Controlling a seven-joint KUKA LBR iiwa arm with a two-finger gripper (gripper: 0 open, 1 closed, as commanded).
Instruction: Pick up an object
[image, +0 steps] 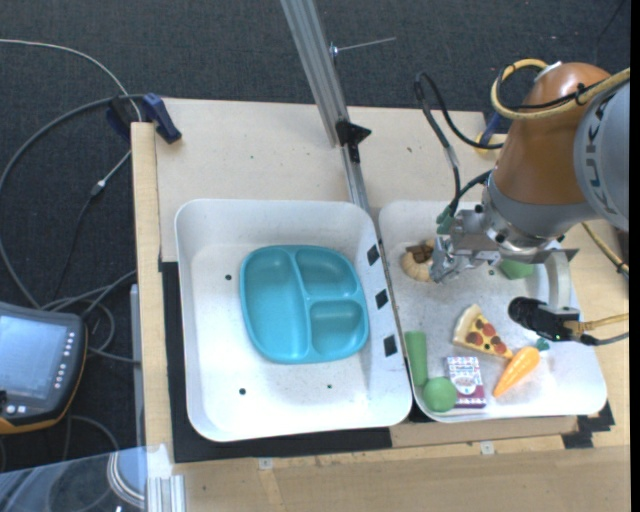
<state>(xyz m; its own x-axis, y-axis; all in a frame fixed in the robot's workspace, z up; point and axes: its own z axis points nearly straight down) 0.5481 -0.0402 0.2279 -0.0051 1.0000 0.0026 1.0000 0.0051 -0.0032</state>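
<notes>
Your pale wooden bench (250, 150) carries two white bins side by side: the left bin (200, 300) and the right bin (585, 392), with the grey-and-orange arm (550, 150) reaching over the right one's far edge. A teal divided plate (300, 305) lies in the middle of the left bin. The gripper (447, 262) hangs low near the right bin's far left corner, and you cannot tell from this slant whether it is open or closed. Toward the near edge lie a pizza slice (480, 335) and a carrot (517, 370), with a green cylinder (415, 350) along the left wall, then a small printed box (465, 380) and a green ball (437, 393) at the near left corner. The likeliest target, a tan toy (416, 261), sits against the left wall just beside the gripper. To pick it well, you'd want the gripper centred over it rather than to its side, spread wide enough to straddle it, clear of the wall, then lowered straight before closing
</notes>
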